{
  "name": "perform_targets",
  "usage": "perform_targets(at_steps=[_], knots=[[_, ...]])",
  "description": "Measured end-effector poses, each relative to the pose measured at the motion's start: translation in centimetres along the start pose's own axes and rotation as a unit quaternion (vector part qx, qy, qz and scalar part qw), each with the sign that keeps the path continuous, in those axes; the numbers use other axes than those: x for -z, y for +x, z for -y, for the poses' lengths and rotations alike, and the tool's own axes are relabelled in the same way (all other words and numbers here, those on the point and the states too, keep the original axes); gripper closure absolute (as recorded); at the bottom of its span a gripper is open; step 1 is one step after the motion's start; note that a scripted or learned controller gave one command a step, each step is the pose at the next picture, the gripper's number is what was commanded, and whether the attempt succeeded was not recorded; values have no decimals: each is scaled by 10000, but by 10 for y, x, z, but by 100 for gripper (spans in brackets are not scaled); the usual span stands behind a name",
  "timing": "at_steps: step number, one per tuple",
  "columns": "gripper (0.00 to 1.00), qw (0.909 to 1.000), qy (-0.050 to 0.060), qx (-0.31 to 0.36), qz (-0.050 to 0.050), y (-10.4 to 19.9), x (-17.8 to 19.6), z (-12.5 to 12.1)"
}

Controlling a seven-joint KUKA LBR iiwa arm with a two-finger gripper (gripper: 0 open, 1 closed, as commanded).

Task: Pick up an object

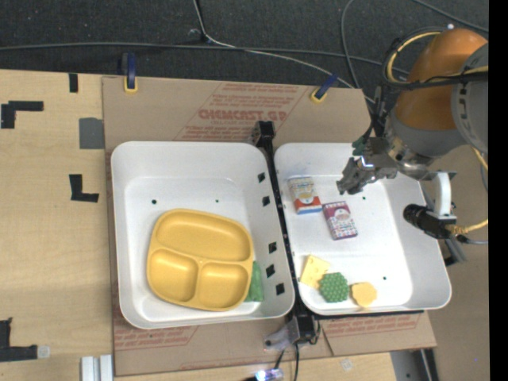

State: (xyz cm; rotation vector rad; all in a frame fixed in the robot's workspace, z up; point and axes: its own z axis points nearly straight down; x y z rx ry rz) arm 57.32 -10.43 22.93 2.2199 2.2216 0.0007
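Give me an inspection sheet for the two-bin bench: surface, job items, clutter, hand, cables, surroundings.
Surface: cardboard sheet under two white bins, left bin and right bin, clipped at the far edge.
Job's things: right bin holds a small carton, a maroon box, a yellow wedge, a green ball and an orange piece. Left bin holds a yellow divided tray with a green item at its right edge.
Clutter: nothing seen.
Hand: hand over the right bin's far side, nothing visibly between its fingers.
Cables: black cables cross the dark floor beyond the bench.
Surroundings: black tape marks on the wooden benchtop.
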Motion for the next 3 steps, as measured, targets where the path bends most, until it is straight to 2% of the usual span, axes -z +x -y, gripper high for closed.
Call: perform_targets(at_steps=[3], knots=[[100,10000,15,30,-9,164,-24,-12]])
